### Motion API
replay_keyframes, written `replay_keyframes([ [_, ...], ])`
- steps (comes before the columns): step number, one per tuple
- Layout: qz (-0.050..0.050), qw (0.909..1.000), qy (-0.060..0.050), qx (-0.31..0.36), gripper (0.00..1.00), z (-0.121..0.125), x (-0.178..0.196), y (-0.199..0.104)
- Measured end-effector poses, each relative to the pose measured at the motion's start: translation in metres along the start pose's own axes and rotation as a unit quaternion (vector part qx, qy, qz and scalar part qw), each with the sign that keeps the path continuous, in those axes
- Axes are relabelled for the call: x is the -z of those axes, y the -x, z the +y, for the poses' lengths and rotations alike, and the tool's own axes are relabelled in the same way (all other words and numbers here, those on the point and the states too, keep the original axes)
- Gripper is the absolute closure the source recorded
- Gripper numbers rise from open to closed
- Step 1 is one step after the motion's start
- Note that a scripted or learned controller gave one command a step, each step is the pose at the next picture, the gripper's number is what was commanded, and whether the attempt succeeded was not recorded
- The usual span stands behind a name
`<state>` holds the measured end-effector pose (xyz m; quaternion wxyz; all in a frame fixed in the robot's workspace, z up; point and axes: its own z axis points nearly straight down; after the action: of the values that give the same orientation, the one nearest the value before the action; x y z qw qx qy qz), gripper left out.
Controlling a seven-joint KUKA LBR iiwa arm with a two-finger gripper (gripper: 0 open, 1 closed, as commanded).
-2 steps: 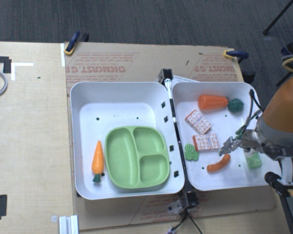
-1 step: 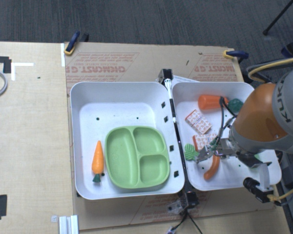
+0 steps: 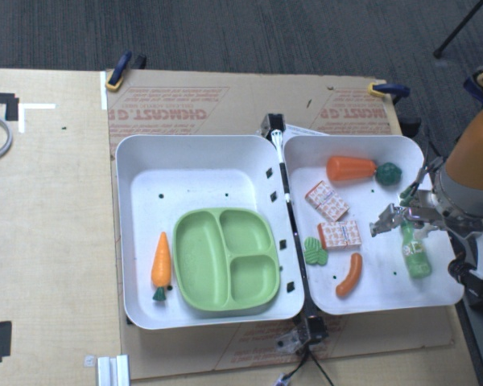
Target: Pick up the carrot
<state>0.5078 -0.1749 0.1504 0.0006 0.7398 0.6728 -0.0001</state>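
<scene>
From the overhead camera I see a pale wooden bench (image 3: pixel 48 240) with brown cardboard (image 3: pixel 249 103) under two white bins; dark grey carpet (image 3: pixel 225 14) lies beyond. The left bin (image 3: pixel 137 215) holds a green divided plate (image 3: pixel 225 257), and a small carrot (image 3: pixel 161 264) lies just beside the plate's left edge. The right bin (image 3: pixel 370 292) holds a larger carrot (image 3: pixel 351 169) near its far wall, two snack packets, a sausage and a green bottle (image 3: pixel 417 256). My gripper (image 3: pixel 398 215) hovers over the right bin's right side; I cannot tell its finger state.
</scene>
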Motion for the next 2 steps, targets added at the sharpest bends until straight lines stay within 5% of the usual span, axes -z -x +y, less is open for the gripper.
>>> replay_keyframes([
  [1, 0.001, 0.9991, -0.001, -0.043, 0.00, -0.0330, -0.0584, -0.0737],
  [2, 0.001, 0.9990, 0.000, -0.045, 1.00, -0.0321, -0.0489, -0.0734],
])
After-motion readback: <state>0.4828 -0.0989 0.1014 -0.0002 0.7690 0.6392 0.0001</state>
